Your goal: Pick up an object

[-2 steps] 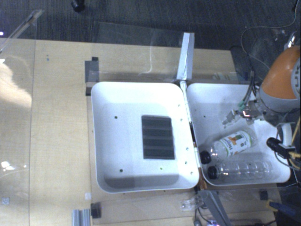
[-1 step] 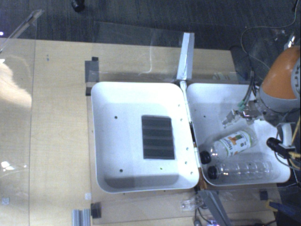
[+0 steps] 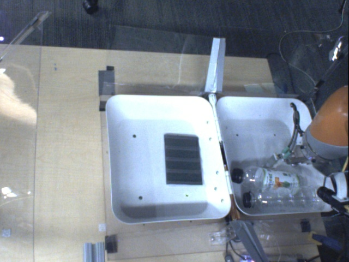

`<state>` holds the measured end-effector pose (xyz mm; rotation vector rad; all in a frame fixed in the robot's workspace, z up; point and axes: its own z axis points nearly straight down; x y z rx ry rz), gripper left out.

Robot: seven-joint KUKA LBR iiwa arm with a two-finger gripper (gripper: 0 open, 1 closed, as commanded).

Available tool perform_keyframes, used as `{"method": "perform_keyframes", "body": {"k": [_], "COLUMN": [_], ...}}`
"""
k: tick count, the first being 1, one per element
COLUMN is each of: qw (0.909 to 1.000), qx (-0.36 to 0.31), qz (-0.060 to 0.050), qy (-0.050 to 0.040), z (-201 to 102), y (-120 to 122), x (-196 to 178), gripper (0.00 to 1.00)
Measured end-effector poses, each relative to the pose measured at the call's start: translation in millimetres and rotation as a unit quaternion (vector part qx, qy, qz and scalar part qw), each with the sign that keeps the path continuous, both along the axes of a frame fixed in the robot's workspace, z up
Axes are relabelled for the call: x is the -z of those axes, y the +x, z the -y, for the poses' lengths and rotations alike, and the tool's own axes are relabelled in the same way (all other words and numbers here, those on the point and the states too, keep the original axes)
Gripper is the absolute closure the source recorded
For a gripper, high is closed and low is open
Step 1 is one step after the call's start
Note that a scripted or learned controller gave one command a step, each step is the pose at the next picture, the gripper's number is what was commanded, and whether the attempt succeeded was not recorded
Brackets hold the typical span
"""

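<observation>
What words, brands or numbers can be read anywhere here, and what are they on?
None can be read.
Label on the upper clear bottle in the right bin: white with an orange and green mark, print too small and blurred to read.
Lower clear bottle: no label that I can make out.
Dark ribbed pad in the left bin: no writing.

Even bright light; glare on left plexiglass (image 3: 16,100); slightly soft focus throughout.

Left bin (image 3: 125,162): dark ribbed block (image 3: 183,159) at centre. Right bin (image 3: 256,119): two clear bottles (image 3: 272,187) lower right, arm (image 3: 330,127) above them at right edge
</observation>
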<state>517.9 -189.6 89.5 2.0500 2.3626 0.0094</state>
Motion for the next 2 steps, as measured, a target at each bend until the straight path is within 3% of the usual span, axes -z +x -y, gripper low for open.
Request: {"method": "perform_keyframes", "body": {"k": [1, 2], "qw": [0.9919, 0.999], "qx": [-0.127, -0.046], "qz": [0.003, -0.001], "qy": [-0.0026, 0.002], "z": [-41.1, -75.4], "y": [-24.7, 58.4], "x": [-1.1, 0.6], "gripper": [0.0, 0.0]}}
